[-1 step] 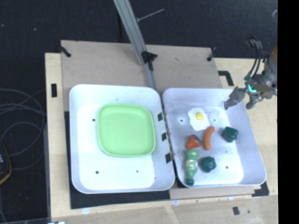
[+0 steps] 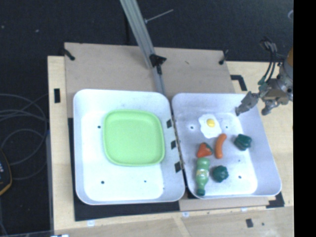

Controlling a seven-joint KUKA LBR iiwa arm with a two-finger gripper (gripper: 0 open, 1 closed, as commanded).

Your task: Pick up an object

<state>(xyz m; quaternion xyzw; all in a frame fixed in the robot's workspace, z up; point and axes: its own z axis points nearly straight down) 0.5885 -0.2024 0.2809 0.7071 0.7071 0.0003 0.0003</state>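
Across the desk (image 2: 123, 68) we see two white bins; at right, the tool (image 2: 256, 105) hovers spread above the fried egg (image 2: 209, 125), gripping nothing.

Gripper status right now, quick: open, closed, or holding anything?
Gripper: open, holding nothing, above the right bin's far right edge.

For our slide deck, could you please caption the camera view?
Open gripper hovers over the right bin holding toy foods, including a fried egg; left bin holds a green plate.
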